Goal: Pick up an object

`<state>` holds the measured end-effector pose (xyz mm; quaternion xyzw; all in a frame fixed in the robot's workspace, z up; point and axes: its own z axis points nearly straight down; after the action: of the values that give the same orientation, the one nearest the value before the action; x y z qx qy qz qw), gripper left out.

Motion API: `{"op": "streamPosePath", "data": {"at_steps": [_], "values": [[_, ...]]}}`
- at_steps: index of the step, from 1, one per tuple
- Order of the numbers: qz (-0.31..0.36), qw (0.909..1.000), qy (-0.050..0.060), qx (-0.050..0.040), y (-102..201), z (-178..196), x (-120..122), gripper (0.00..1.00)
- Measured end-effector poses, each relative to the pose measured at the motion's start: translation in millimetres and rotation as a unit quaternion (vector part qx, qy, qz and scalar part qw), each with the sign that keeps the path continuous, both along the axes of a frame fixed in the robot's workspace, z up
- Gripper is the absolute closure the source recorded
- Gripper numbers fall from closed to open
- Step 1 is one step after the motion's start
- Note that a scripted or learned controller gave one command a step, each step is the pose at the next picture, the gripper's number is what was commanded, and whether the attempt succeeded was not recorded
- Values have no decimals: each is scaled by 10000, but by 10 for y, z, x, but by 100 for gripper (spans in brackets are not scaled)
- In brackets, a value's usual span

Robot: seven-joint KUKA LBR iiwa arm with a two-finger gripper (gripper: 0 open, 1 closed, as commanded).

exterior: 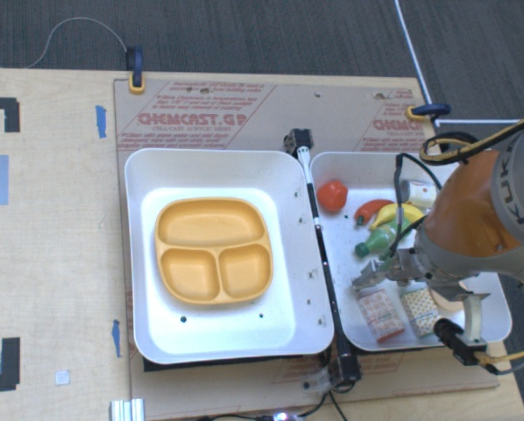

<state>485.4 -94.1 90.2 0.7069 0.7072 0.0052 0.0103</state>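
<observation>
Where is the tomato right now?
The tomato lies in the right bin, near its upper left corner, beside the divider between the bins. A red pepper and a banana sit to its right.

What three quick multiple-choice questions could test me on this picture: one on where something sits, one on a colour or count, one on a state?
1. Where is the yellow divided tray?
A. In the left bin
B. In the right bin
C. On the bare bench

2. What colour is the round item near the right bin's far left corner?
A. Blue
B. Red
C. White

3. What do the tray's three compartments hold?
A. Fruit
B. Packets
C. Nothing

Answers:
1 A, the tray lies in the middle of the left bin.
2 B, it looks like a red tomato, beside a red, yellow and green cluster.
3 C, all three sections show only their yellow floors.
</observation>
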Motion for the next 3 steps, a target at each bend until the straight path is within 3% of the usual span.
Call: {"op": "streamPosePath", "data": {"at_steps": [1, 2, 3], "values": [[-24, 10000, -35, -47, -42, 114, 13, 100], [4, 9999, 103, 40, 676, 945, -52, 100], [3, 9999, 104, 39, 674, 945, -53, 0]]}}
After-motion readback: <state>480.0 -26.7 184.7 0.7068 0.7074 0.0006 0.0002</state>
